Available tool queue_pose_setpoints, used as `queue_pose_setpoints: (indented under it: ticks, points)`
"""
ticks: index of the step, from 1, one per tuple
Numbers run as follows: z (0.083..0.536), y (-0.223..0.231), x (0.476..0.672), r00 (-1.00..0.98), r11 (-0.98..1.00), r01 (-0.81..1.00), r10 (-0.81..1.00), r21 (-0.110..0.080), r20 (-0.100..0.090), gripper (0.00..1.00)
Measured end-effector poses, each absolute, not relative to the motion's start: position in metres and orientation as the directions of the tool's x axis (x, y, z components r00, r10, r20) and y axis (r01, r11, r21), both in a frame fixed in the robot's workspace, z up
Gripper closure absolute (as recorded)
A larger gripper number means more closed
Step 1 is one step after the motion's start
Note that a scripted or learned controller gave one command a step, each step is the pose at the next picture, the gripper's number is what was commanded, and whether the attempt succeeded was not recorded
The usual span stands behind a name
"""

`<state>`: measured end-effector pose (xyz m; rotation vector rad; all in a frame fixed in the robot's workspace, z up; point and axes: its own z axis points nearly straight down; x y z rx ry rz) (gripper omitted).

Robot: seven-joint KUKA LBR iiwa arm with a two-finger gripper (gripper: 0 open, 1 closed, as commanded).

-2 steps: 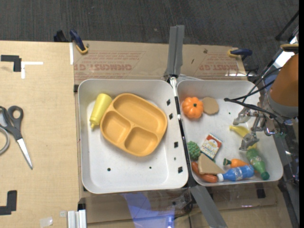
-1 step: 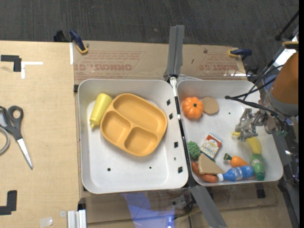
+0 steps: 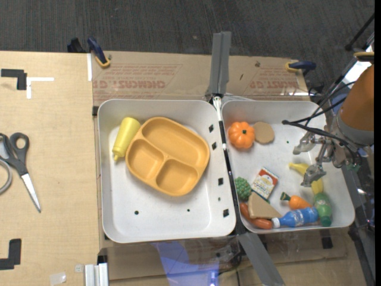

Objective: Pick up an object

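On the far left of the bench (image 3: 47, 207) lie scissors (image 3: 21, 165), well apart from both bins. The left bin (image 3: 119, 219) holds a yellow mustard bottle (image 3: 125, 137), its long axis tilted, cap end towards the lower left, touching the rim of an orange divided plate (image 3: 168, 155) with three compartments. Around the plate the lower part of this bin is bare white floor.

The right bin (image 3: 286, 109) is more crowded. A small pumpkin (image 3: 241, 134) sits near the top left corner, with a tan round cookie (image 3: 264, 133) just beside it. Lower are a green broccoli (image 3: 242, 188), a small printed box (image 3: 264, 183), a slice of bread (image 3: 262, 207), a blue bottle (image 3: 299, 218) lying along the lower wall, a carrot (image 3: 296, 202) and a green item (image 3: 323, 210).

A yellow banana (image 3: 303, 168) (partly hidden) lies roughly left to right near the right wall. The gripper (image 3: 314, 173) hangs over it; its fingers seem spread, holding nothing.
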<state>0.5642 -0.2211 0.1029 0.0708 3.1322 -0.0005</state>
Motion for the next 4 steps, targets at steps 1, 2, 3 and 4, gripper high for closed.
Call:
queue_pose_setpoints:
  ticks: [1, 2, 3, 4]
  points:
    - [0.099, -0.177, 0.487, -0.997, 0.997, 0.075, 0.074, -0.005, -0.033, 0.00]
    - [0.096, -0.120, 0.545, -0.964, 0.964, 0.267, 0.267, 0.001, -0.004, 0.00]
    - [0.093, -0.154, 0.602, -0.957, 0.957, 0.290, 0.290, 0.000, -0.006, 0.00]
    - [0.094, -0.099, 0.630, -0.983, 0.983, 0.186, 0.185, -0.002, -0.008, 0.00]
